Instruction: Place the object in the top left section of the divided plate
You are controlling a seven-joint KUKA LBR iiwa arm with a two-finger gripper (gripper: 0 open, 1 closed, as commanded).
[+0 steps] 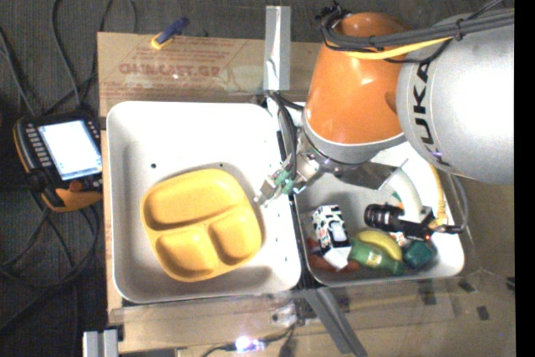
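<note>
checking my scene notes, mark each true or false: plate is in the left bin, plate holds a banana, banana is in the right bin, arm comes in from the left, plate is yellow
1. The plate is in the left bin. True.
2. The plate holds a banana. False: its sections hold nothing.
3. The banana is in the right bin. True.
4. The arm comes in from the left. False: the arm reaches in from the right, above the right bin.
5. The plate is yellow. True.
</note>
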